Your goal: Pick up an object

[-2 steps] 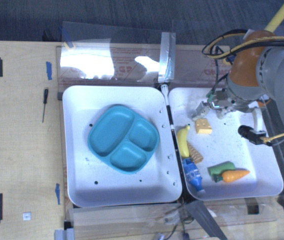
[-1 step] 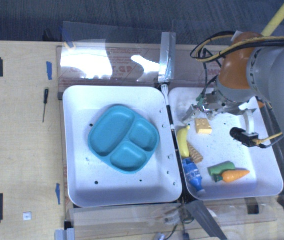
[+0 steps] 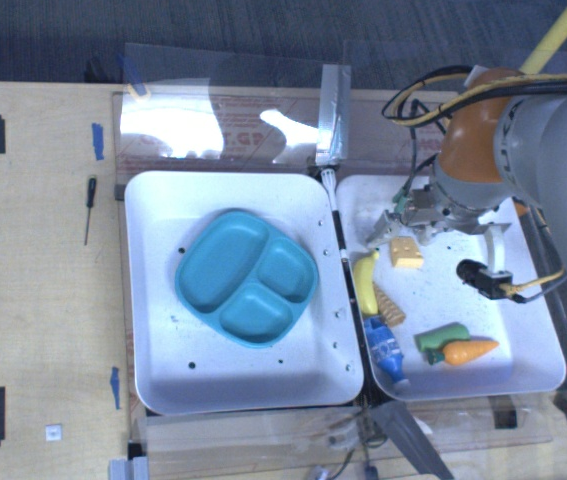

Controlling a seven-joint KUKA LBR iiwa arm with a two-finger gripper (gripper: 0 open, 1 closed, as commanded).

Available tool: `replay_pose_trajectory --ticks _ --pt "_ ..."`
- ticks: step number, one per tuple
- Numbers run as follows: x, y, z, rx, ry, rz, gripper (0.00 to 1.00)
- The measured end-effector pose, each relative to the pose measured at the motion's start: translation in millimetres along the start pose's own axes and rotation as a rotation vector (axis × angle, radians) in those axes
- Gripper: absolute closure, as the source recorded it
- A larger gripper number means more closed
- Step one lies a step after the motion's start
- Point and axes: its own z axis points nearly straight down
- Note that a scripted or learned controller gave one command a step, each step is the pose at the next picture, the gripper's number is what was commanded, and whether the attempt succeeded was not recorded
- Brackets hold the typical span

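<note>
My gripper hangs low over the upper left part of the right shallow white bin, its two fingers spread a little with nothing between them. The small pale yellow block lies just below and to the right of my fingertips, near them. The yellow banana, blue bottle and orange carrot lie farther down.

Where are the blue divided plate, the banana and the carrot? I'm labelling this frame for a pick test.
blue divided plate [image 3: 247, 278], camera view, central ridge.
banana [image 3: 365, 282], camera view, middle of its yellow body.
carrot [image 3: 469, 350], camera view, orange body.
</note>
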Motion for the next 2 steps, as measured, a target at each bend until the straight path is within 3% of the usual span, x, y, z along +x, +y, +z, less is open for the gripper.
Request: replay_pose_trajectory --ticks 1,2 --pt "-38 20 -81 -0.008 -0.005 -0.083 0.0" --pt "-23 9 -76 0.003 0.0 -0.207 0.0"
